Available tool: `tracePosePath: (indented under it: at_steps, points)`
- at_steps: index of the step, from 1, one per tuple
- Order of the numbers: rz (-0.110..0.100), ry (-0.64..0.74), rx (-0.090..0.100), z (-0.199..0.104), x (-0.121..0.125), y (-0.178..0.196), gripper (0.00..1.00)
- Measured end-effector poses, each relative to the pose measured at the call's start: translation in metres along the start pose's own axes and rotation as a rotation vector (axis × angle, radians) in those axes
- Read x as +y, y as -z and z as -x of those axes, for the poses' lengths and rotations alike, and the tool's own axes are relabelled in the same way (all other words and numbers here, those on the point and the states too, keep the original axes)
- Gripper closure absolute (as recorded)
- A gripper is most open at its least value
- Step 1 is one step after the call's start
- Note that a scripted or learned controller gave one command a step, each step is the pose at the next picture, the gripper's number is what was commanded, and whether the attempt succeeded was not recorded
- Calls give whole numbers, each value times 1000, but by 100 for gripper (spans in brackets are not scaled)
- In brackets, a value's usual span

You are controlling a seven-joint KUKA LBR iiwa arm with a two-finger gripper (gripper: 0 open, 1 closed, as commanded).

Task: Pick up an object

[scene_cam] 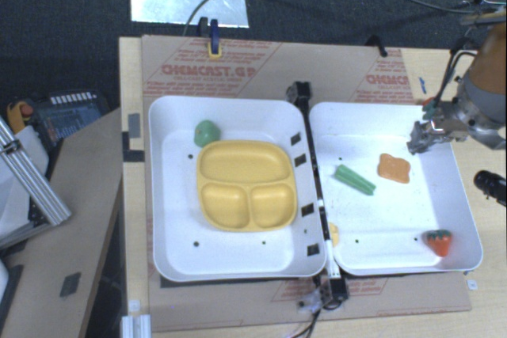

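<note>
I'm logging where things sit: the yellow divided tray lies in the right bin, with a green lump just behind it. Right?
Not quite: the yellow divided tray lies in the left bin, not the right. The green lump does sit just behind it, as the camera view shows.

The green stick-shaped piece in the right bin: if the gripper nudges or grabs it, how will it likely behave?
The green stick looks elongated and rounded, so a sideways push may roll it. It lies flat and apart from the orange piece, so it probably won't tip. It seems a small, rigid toy, likely light.
</note>
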State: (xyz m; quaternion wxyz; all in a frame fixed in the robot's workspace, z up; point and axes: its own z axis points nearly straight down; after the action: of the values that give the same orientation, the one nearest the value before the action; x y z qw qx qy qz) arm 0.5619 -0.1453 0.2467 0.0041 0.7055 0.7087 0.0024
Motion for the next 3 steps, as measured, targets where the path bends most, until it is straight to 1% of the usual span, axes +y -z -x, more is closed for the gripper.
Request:
tracePosePath:
  at_steps: [1,2,3]
  points:
    - [-6,0,2,0,1,6,100]
    - [-6,3,2,-42,19,0,100]
    - [-8,5,4,-93,25,-13,100]
